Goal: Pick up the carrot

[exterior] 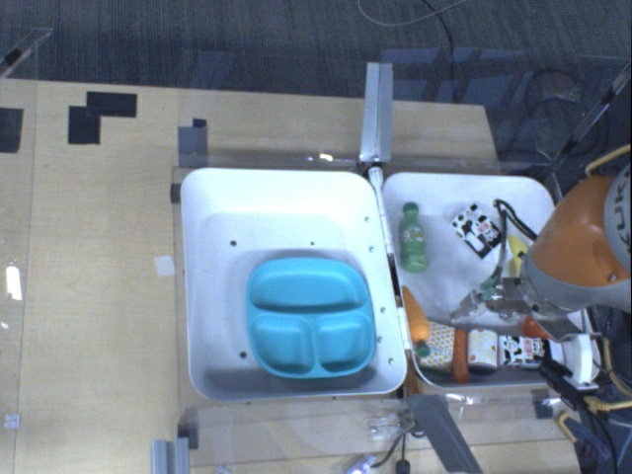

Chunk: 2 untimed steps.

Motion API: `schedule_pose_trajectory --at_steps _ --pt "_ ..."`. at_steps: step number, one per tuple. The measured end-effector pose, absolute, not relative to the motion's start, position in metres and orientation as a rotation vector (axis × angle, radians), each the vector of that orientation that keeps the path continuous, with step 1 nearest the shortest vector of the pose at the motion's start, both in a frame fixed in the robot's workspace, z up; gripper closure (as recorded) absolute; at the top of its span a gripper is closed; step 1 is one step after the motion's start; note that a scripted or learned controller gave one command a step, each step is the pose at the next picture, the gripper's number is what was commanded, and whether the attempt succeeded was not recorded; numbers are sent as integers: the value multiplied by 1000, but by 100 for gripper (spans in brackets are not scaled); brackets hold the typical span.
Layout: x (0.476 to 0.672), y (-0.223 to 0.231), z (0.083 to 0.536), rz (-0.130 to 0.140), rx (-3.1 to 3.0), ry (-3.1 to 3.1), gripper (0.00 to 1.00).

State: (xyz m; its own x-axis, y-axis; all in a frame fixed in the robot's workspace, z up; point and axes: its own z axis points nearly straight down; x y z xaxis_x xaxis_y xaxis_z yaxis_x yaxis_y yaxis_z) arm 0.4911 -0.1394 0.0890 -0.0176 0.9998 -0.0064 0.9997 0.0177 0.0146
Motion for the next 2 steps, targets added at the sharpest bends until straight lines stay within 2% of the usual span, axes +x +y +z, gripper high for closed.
schedule_pose_trajectory --at_steps 1,2 --pt "493 -137 98 13 2188 2236 100" --pt "535 -118 89 8 2627 1709 100"
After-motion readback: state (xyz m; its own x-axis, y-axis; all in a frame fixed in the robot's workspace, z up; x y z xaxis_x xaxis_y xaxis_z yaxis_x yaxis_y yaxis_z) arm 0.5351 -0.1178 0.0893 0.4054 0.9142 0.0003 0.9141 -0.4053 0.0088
